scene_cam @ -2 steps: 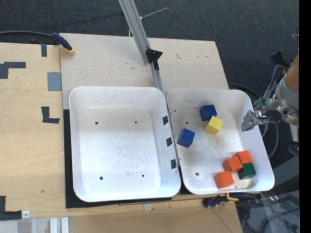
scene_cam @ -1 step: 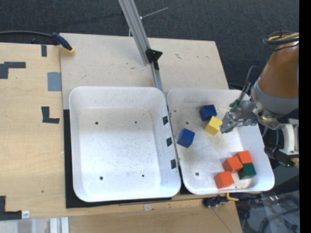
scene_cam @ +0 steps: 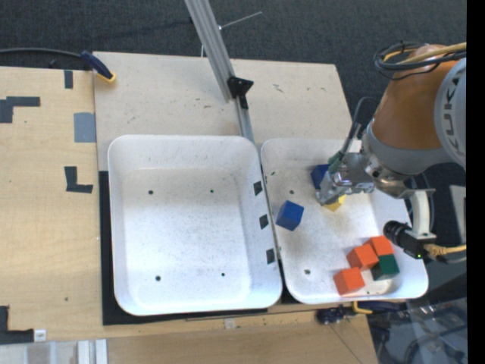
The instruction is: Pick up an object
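Observation:
My gripper (scene_cam: 333, 192) is low in the right bin (scene_cam: 303, 158), near its middle right. Directly under it lies a small yellow block (scene_cam: 334, 202), mostly covered. A blue block (scene_cam: 319, 176) sits just left of the gripper body, touching or nearly so. Another blue cube (scene_cam: 289, 215) lies loose further left on the bin floor. In the bin's near right corner are two orange blocks (scene_cam: 363, 255) (scene_cam: 348, 280), a green block (scene_cam: 388, 267) and a pale block. I cannot make out whether anything sits between the gripper's tips.
The left bin (scene_cam: 182, 226) stands beside the right one, with a divider rim between them. A slanted metal rail (scene_cam: 216, 48) runs from the top down to the bins' shared edge. The arm and its cables (scene_cam: 413, 120) crowd the right side.

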